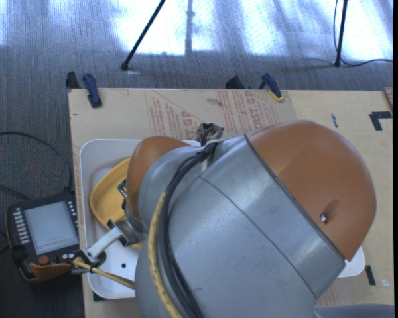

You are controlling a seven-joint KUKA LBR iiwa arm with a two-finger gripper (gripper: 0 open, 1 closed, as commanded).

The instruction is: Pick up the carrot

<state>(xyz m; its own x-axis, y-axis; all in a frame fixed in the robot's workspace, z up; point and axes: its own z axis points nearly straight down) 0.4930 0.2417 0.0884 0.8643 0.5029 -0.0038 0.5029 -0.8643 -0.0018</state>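
Reaching over: grey robot arm with the orange band above its wrist hangs over the shallow white left bin on the plywood bench.
Step in hand: approach/descent for the pick, by my read.
Hand: tucked under the wrist, hidden by the arm; wide or narrow, can't tell.
Carrot, where: can't tell; arm covers most of both bins. Best guess is the left bin, below the wrist.
Carrot, looks: colour, lie & size can't be judged from this view.
Nearby: flat yellow plastic dish in the left bin, just beside the wrist; 1 corner of the white right bin peeks past the arm.
Doing it well: come down straight, close across the carrot's narrow width near its middle, keep off the dish & the bin wall.
Risk: tapered, smooth shape may roll or slip out; lift slowly & check sth is really held.
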